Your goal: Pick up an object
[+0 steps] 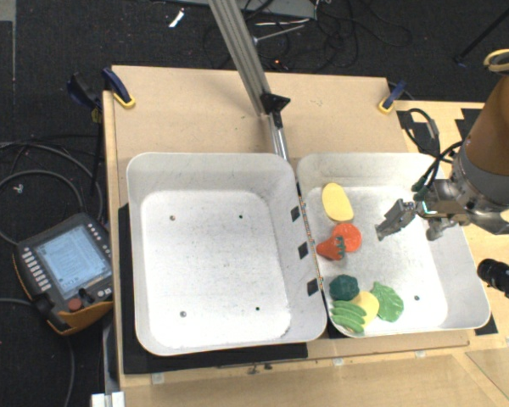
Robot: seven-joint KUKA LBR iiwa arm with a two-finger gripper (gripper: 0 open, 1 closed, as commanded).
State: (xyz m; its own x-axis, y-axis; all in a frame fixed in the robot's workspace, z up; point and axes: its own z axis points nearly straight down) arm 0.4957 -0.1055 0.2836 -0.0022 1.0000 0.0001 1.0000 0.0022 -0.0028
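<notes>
Claw (396, 219): hovered in right bin (458, 308), finger spread indeterminate, nothing held. Step: approach. Next: descend on tomato (346, 236) at 9 o'clock.

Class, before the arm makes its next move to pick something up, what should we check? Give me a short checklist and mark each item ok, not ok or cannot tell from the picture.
1. Objects available in the right bin: ok. A yellow piece, a red piece and a green and yellow cluster lie there.
2. Pincer is over the bin that holds the objects: ok.
3. Pincer is free of any object: ok, nothing shows between its fingers.
4. Pincer is lined up over a target: not ok, it sits to the right of the yellow and red pieces.
5. Target stands apart from its neighbours: ok for the yellow piece, not ok for the cluster.
</notes>
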